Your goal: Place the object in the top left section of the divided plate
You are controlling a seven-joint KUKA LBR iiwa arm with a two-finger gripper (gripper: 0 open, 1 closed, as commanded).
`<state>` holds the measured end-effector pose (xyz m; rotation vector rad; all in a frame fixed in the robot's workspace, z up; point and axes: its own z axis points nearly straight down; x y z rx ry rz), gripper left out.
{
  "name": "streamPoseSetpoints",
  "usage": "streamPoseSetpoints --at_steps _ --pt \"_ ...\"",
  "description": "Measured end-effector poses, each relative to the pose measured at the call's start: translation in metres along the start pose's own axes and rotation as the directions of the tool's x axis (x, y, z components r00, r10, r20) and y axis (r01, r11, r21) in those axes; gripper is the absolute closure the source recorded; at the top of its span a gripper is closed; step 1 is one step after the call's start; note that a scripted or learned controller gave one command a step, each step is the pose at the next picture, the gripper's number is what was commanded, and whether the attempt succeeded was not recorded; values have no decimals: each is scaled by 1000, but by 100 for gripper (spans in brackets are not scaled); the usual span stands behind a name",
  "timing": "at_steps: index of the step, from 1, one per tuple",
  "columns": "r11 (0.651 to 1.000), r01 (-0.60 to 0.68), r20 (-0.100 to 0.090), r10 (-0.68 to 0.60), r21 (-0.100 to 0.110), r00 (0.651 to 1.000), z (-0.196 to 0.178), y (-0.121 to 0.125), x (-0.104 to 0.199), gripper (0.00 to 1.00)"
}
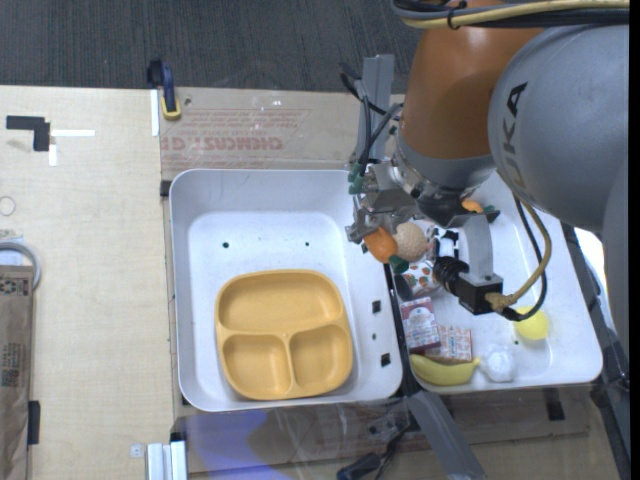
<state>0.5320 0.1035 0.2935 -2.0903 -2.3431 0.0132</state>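
Clearly the work is at the picking stage; the arm (pixel 520 88) leans over the right bin (pixel 575 353), and its gripper (pixel 385 230) sits low at that bin's left side, close to the wall shared with the left bin (pixel 190 298); whether it is open or closed I cannot tell, since wrist and cables crowd it. Just beside it lie an orange piece (pixel 380 246) and a pale round thing (pixel 409 238), either of which may be the object; I cannot say that one is held. The yellow plate (pixel 285 333) lies in the left bin, all three sections bare. Further off in the right bin lie a banana (pixel 445 371), some packets (pixel 430 328) and a small yellow ball (pixel 533 327). Next, I judge, comes a sure grasp and lift, then a carry leftward over the dividing wall to the plate's upper left section, low enough that the object stays put.
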Motion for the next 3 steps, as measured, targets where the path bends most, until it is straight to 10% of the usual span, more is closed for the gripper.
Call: streamPoseSetpoints --at_steps 1,2,3 --pt "949 314 -2 -314 -1 949 106 -28 -27 100" --pt "929 370 -2 -370 -1 929 106 6 -18 100" --pt "947 321 1 -322 -18 947 184 -30 6 100"
